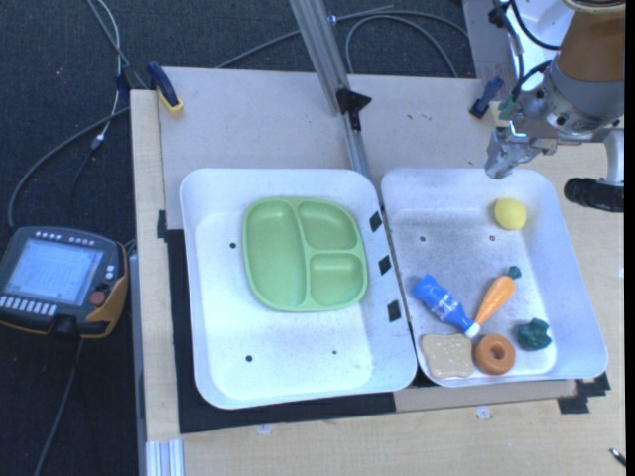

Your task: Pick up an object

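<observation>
We cannot tell the gripper's (501, 159) state; it hangs at eleven o'clock from the lemon (510, 213); no writing is readable.

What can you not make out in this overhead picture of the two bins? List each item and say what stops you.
- Gripper, camera view: too small and blurred to read its finger state.
- Arm: cut off by the top and right edges.
- Slice of toast: its right edge sits under the doughnut.
- Handheld screen at left: text too small to read.
</observation>
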You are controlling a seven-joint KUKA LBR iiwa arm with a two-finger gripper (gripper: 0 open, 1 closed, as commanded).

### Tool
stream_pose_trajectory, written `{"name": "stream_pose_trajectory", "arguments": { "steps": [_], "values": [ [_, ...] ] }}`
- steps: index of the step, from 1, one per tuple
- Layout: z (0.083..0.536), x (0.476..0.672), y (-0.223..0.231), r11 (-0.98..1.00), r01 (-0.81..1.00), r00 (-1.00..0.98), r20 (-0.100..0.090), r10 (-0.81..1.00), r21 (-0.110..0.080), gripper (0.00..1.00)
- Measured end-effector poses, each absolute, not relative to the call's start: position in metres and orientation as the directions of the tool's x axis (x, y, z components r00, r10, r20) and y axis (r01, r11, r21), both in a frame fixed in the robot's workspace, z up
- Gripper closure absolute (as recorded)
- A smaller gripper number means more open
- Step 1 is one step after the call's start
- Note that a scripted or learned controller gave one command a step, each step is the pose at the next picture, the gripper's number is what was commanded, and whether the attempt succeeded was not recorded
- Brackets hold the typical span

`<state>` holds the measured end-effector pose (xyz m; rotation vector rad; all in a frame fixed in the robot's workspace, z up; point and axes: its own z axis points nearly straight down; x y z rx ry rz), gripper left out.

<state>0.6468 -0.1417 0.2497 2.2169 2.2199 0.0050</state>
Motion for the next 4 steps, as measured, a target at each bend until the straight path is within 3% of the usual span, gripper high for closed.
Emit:
{"name": "stream_pose_trajectory", "arguments": {
  "steps": [1,4],
  "values": [
    [0.241,0.627,-0.084,0.005,1.000,-0.005,0.002,1.000,-0.003,1.00],
    [0.226,0.580,0.083,0.006,1.000,-0.006,0.003,1.000,-0.004,1.00]
  ]
}}
